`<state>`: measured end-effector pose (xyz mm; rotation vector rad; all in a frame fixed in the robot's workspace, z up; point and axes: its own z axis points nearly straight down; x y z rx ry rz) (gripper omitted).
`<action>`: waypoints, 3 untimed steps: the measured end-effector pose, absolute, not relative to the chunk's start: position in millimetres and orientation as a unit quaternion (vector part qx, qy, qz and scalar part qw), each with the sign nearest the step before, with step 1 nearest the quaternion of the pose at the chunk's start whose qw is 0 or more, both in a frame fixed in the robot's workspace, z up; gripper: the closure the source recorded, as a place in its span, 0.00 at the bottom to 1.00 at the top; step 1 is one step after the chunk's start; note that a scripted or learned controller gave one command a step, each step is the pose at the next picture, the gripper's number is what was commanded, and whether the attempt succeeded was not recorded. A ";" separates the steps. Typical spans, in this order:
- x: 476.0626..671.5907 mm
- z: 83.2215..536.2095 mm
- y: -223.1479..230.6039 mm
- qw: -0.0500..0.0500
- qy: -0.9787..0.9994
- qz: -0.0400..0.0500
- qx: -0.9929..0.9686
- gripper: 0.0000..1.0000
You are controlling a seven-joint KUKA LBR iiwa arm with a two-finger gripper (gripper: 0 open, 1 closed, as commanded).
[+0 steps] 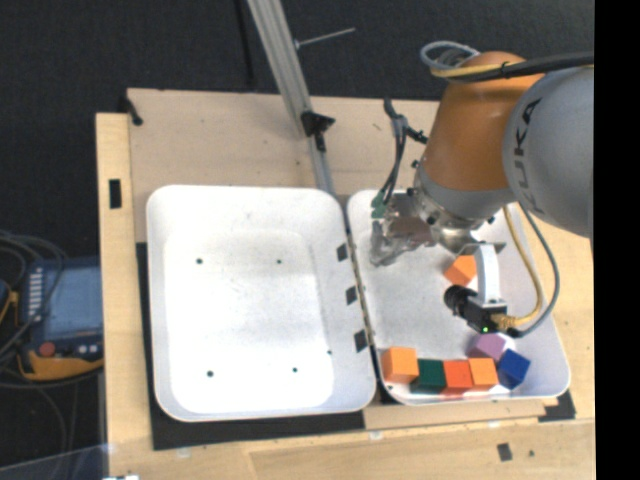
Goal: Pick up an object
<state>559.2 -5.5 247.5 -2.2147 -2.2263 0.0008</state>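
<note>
My gripper (385,248) hangs over the upper left part of the right bin (420,313), below the orange wrist band. Nothing shows between its fingers. Along the bin's front wall lies a row of blocks: an orange block (401,363), a dark green block (431,375), two more orange blocks (470,373), a blue block (513,367) and a purple block (489,346). Another orange block (462,269) lies near the bin's right side, partly under the arm's hardware. The row sits well below and to the right of the gripper.
The left bin (250,298) sits beside the right one, with small clips along the shared edge. A metal pole (285,68) slants in from the top. A black cable fitting (470,308) hangs from the arm over the right bin. A handheld controller (60,313) lies off the bench at left.
</note>
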 end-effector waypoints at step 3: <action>498.5 246.3 80.0 0.000 -0.707 -0.001 -0.707 0.00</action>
